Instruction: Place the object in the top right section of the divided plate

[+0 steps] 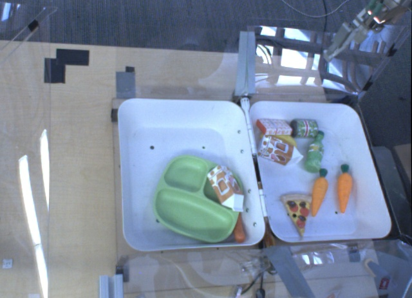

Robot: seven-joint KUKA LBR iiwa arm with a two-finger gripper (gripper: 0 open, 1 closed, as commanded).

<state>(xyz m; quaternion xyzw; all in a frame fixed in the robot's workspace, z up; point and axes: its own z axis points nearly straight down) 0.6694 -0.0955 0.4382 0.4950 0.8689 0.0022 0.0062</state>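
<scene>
A green divided plate point(193, 216) lies in the left bin point(161, 129), toward its front right. A small white and orange carton point(223, 184) rests tilted in the plate's upper right section, with its lower end over the plate's rim. An orange carrot point(239, 231) pokes out between the plate's right edge and the bin wall. My gripper point(381, 11) is far off at the top right corner of the view, above and behind the right bin point(360, 226), with nothing seen in it.
The right bin holds two cartons point(277, 149), a green can point(304, 127), a green bottle point(314, 154), two carrots point(344, 188) and a pizza slice point(297, 211). A metal frame point(302, 52) stands behind the bins.
</scene>
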